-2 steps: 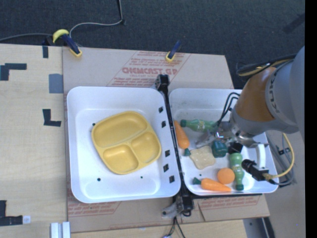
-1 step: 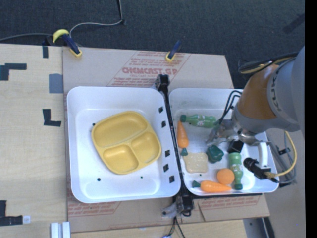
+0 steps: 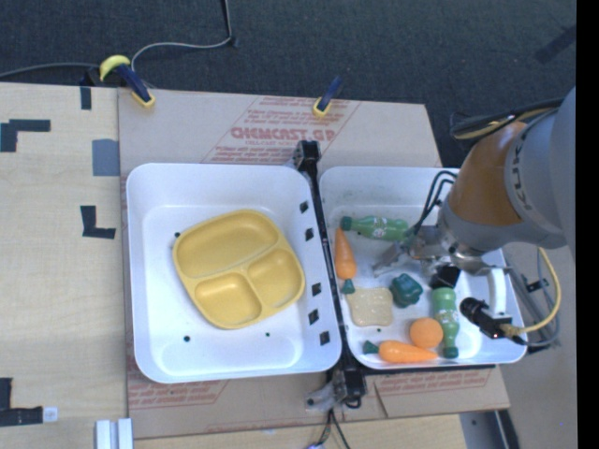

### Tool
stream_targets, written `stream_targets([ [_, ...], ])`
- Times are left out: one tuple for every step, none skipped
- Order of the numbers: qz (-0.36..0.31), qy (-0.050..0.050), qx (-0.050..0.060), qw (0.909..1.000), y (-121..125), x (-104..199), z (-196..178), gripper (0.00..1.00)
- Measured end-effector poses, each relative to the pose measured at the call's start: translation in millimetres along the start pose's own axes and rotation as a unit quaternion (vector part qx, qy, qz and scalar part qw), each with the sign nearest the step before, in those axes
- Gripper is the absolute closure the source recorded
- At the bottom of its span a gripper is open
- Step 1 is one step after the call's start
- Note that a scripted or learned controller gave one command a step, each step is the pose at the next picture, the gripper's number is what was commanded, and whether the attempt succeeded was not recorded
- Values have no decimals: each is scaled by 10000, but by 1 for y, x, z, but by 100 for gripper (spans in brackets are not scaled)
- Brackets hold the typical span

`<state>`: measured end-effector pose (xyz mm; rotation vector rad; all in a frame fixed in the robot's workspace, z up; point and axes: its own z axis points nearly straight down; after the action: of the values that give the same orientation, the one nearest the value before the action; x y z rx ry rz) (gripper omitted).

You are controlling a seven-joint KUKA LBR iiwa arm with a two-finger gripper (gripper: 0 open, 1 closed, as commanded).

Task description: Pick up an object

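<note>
My gripper is low in the right bin, reaching in from the right, and stands open with nothing visible between its fingers. It sits between a green bottle just behind it and a dark teal object just in front of it. An orange carrot lies to its left by the bin's divider. Nearer the front are a beige square piece, an orange ball, a second carrot and a second green bottle.
The left bin holds a yellow divided plate. The arm's grey body with its orange band covers the right bin's right side. Cables and a black fitting hang near the bin's front right corner.
</note>
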<state>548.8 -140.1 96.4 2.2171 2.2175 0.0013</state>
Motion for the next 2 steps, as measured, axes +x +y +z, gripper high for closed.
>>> stream_targets([
  [-42,-28,-140,9999,-40,9,7,0],
  [-10,7,-50,10000,-45,9,-2,100],
])
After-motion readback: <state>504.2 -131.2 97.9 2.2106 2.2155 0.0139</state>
